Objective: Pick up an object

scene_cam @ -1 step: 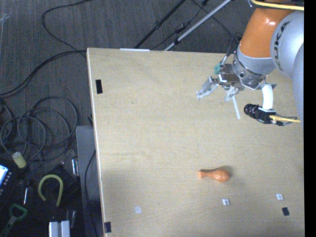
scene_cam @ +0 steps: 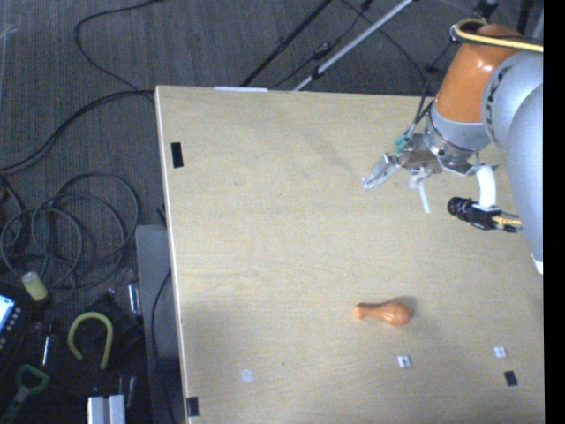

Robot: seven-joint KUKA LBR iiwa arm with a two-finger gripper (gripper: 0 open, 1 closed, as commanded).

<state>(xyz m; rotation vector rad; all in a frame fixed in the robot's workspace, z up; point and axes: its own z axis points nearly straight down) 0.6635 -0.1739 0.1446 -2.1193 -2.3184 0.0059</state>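
Observation:
An orange, pear-shaped object (scene_cam: 386, 312) with a thin neck pointing left lies flat on the light wooden bench top (scene_cam: 265, 237), toward the near right. My gripper (scene_cam: 397, 186) hangs at the far right of the bench, well beyond the orange object and apart from it. One silver finger (scene_cam: 377, 176) points left and the other (scene_cam: 424, 199) points down. The gripper is open with nothing between its fingers. The grey arm with its orange band (scene_cam: 468, 78) comes in from the upper right.
Small black and white markers (scene_cam: 403, 360) sit on the bench near its front right, and a black one (scene_cam: 177, 155) at the far left. Cables (scene_cam: 71, 228), tools and tripod legs (scene_cam: 371, 25) lie on the carpet left of and behind the bench.

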